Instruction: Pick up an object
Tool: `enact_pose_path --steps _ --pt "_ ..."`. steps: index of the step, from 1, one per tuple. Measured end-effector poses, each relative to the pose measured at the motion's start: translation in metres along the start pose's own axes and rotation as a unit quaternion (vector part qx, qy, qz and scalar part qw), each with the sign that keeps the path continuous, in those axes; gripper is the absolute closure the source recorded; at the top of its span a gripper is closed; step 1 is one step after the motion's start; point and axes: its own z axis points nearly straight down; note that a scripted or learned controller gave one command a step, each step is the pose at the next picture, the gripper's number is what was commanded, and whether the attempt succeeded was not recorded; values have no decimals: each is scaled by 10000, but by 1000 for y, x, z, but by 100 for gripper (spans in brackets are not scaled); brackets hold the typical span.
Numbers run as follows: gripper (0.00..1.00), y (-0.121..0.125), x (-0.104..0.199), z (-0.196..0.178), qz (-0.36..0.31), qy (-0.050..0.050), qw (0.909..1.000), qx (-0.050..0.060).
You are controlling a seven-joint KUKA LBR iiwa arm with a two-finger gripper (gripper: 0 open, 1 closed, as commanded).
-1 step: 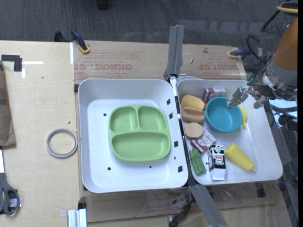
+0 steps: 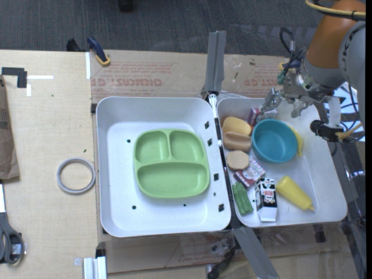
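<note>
Nearest you: milk carton (image 2: 267,199), yellow bottle (image 2: 295,193) in right bin (image 2: 325,173) | blue bowl (image 2: 274,141) | gripper (image 2: 285,102) above the bin's far edge, your view leaves its spread unreadable | green tray (image 2: 171,163), left bin (image 2: 110,173)

blue bowl (image 2: 274,141), upright, right bin (image 2: 325,173)

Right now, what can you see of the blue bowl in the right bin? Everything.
The blue bowl is a round, teal-blue bowl, plastic by its look, upright with its mouth open to the camera and nothing visible inside. It sits in the upper middle of the right bin. A yellow object peeks out at its right rim, and tan bread-like pieces lie close at its left. The gripper is just above it.
</note>
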Motion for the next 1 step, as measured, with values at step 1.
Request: enact_pose_path --steps 1 --pt "0 4 -50 -7 475 -2 9989 -7"
